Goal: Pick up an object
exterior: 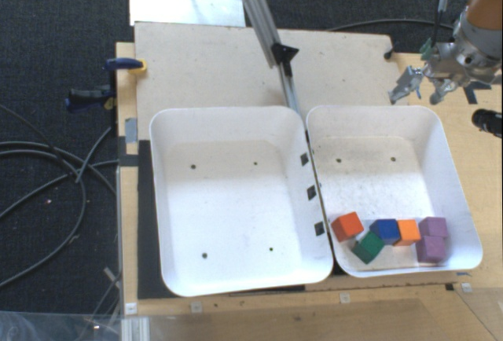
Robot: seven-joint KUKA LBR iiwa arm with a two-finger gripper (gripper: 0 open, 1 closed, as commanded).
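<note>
Released gripper above right bin's far rim, well apart from clustered blocks.

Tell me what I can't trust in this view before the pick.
- Gripper: small and blurred at the right bin's far rim, so finger state is unreadable.
- Arm: cut off by the right edge.
- Purple blocks: pressed together; one piece or two, unclear.
- Green block: partly tucked under the blue block.

camera view: fixed overhead | slanted down | frames both bins and bench | arm enters right
</note>
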